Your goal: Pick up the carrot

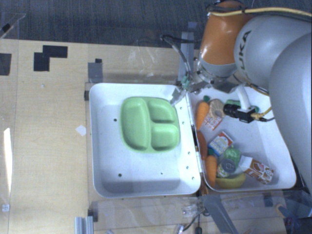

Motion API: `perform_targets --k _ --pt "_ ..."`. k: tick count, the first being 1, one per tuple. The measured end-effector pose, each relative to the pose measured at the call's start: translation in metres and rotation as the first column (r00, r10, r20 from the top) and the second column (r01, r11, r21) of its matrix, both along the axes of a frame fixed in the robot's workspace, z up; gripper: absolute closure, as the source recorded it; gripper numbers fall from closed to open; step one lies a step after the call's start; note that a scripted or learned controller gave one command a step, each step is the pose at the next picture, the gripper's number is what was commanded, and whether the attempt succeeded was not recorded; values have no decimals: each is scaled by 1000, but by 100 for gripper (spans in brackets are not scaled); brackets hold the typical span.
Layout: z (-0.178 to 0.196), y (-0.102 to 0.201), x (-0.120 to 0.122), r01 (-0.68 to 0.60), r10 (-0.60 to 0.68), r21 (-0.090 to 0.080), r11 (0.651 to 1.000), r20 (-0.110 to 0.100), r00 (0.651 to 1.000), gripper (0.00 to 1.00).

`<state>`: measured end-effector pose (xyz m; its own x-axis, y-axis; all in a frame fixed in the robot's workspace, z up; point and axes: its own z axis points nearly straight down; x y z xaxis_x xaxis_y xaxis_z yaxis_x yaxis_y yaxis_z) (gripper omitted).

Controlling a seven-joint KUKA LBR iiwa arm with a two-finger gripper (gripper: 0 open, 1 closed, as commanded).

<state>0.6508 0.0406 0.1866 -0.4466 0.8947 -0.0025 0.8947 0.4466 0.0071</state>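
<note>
An orange carrot (201,115) lies in the right bin (280,145) near its upper left corner, beside a pale snack packet (213,117). A second orange carrot-like piece (210,166) lies lower down by the same bin's left wall. My gripper (181,90) hangs over the divide between the two bins at their far end. It is up and to the left of the upper carrot, apart from it, and holds nothing that I can see.
The left bin (105,145) holds a green divided plate (148,123). In the right bin lie a red and white packet (220,143), a green item (232,156), a banana (232,181) and a small carton (258,170). The arm covers the bin's far right.
</note>
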Motion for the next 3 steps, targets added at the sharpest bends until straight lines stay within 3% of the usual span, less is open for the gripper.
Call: perform_targets --k 1,2,3 --pt "12 1 2 -2 2 1 1000 7 1000 100" --pt "169 21 19 -117 117 -1 993 4 993 100" --pt "180 17 18 255 -255 1 967 -1 967 100"
